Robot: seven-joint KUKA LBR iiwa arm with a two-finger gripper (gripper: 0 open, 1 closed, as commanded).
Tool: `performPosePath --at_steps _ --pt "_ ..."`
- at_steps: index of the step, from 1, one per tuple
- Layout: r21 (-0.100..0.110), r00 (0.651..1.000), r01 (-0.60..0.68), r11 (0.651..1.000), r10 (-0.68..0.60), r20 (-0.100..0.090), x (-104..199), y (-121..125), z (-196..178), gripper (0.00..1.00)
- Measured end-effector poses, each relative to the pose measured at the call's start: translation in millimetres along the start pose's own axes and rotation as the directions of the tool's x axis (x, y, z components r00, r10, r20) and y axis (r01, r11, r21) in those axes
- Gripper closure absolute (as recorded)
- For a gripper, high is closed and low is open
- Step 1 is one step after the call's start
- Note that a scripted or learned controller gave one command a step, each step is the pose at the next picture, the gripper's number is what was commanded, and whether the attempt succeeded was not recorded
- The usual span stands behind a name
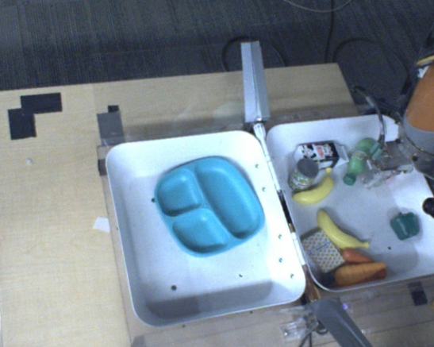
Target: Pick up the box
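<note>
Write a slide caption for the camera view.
Arm at right bin holding bananas, carrot, box; blue tray in left bin.

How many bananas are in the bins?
2. One banana lies near the top of the right bin, just below a small box. The other banana lies lower down, above a carrot. Neither looks covered, and no more peek out.

Patterned box [322, 251] flat beside carrot
</note>
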State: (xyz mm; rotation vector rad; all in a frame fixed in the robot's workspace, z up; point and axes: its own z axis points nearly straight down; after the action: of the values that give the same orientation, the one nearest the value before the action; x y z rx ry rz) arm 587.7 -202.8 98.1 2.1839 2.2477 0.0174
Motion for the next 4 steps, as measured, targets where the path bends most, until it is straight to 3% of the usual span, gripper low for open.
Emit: performPosePath --at_steps 1,2,3,4 --pt "0.010 0.979 -0.205 0.979 0.205 0.005 -2 -10 -26 1.00" --pt "0.010 0.979 -0.204 0.979 0.204 0.005 -2 -10 -26 0.00" --pt "0.003 0.992 -0.123 0.992 0.123 0.004 65 2 10 0.00" --pt "0.010 0.991 -0.133 0.991 0.133 0.005 48 34 -60 0.00"
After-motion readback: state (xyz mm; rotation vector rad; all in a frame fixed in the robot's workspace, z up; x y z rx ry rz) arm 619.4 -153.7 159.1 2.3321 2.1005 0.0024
